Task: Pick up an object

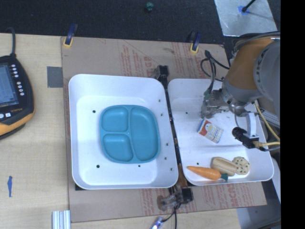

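Right of centre, the gripper [212, 106] hangs over the right bin [186, 128], just above a small white carton [210, 130]; its open-or-closed state cannot be told. Descending off-centre, it could nudge the carton aside or miss it. 1 carrot [205, 172] lies at the bin's lower edge.

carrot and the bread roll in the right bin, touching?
Cannot tell. In the camera view the carrot lies just below the bread roll, and their edges meet or overlap near the carrot's stem end; the slant hides any gap.
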`<state>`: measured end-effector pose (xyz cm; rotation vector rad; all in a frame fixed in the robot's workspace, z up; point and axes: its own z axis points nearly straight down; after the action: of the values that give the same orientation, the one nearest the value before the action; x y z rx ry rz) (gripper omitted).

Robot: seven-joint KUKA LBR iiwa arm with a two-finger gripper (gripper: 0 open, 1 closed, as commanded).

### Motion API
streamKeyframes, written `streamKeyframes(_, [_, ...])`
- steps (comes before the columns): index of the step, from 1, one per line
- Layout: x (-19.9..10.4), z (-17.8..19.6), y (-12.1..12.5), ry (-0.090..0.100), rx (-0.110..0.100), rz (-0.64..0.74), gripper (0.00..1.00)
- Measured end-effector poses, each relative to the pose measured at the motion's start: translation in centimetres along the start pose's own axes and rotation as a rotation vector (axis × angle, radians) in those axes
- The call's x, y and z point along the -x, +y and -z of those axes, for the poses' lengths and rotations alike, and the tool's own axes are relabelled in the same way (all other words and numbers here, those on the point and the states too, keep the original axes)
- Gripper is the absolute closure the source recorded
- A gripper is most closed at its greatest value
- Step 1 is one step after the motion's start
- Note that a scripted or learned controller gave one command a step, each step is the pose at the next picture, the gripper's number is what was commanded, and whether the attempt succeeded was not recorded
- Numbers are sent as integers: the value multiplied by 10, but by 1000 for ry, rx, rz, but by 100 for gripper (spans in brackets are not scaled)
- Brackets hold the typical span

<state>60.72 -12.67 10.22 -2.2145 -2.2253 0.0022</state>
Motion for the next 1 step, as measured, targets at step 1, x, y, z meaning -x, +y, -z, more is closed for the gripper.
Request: streamKeyframes(1, [0,0,0,0,0,0,0])
